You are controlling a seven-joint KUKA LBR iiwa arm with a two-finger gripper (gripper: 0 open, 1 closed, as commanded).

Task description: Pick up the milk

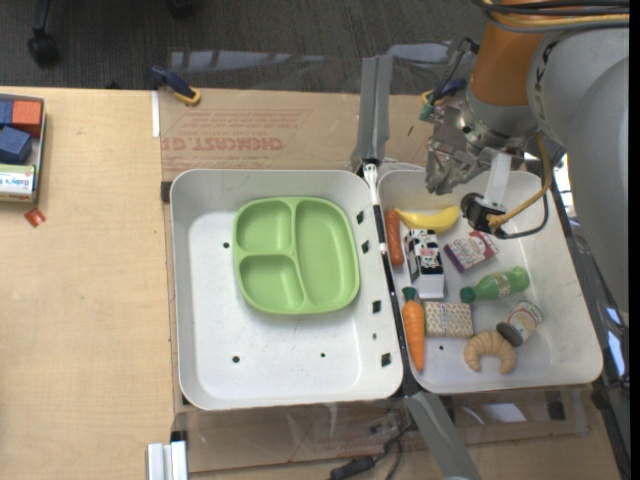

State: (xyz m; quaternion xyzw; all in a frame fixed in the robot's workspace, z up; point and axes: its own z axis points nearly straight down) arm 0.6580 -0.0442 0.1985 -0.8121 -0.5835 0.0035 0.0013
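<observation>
**Crowded bin makes the milk a hard target**

Wooden surface [90, 298] carries two white bins side by side. On the left bin [200, 368] a green divided plate [297, 255] lies alone. Toward the right bin [560, 358] the arm reaches, and its hand [445, 173] hangs over the far edge of this bin, above the banana [428, 216]. Whether the hand is wide or narrow I cannot tell, because the wrist hides it.

The milk [427, 263] is a small white carton with black cow patches; it lies flat near the left wall of the right bin, its long side running away from the camera. It looks light and boxy.

I judge that the neighbours are the main risk. A sausage [395, 240] lies just beside the carton, the banana touches its far end, and a carrot [414, 330] and a cracker [448, 319] sit close at its near end. A descent slightly off could close on the banana, or push the carton against the wall. The smooth sides may also slip.
</observation>
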